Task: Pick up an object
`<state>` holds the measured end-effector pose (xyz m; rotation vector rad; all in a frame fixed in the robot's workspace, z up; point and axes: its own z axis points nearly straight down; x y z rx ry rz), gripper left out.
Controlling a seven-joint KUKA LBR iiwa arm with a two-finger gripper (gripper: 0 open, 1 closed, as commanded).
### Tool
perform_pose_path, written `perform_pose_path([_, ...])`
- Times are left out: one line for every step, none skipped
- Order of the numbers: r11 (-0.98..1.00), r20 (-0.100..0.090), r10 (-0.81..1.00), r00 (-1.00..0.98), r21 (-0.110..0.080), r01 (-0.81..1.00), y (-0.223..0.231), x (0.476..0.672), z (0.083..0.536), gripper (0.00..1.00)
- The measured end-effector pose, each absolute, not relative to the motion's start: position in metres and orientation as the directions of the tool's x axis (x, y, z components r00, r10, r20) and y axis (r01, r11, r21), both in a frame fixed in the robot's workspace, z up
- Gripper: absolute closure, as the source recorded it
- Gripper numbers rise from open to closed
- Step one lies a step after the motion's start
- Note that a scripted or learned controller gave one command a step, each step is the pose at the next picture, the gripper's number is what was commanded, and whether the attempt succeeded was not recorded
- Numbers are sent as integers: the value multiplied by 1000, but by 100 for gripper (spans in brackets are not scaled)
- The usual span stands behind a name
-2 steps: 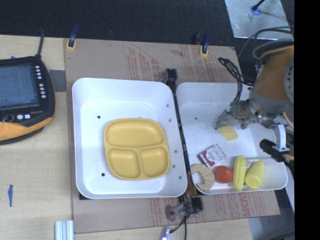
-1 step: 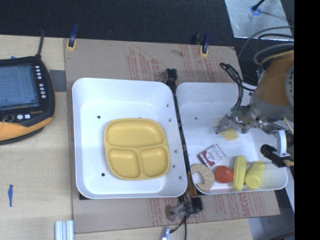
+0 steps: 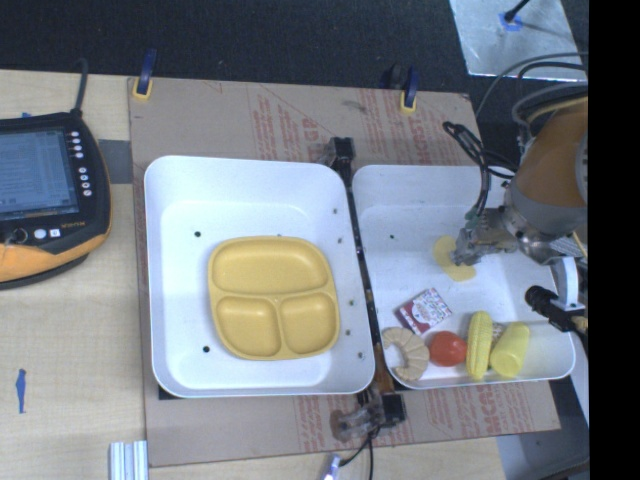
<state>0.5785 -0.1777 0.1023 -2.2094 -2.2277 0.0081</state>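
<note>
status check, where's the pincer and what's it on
Pincer low in right bin, over a small yellow piece; grasp unconfirmed. Packet, tomato, corn lie nearer, apart. Yellow tray in left bin.

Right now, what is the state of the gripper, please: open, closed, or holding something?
Gripper: cannot be told; it is low in the right bin, at a small yellow object.

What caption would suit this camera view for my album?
Gripper lowered over a small yellow item in the right bin; yellow tray beside.
</note>
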Motion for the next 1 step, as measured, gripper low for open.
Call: perform_pose_path([9, -1, 1000, -9, -7, 1000, -178, 578, 102, 0])
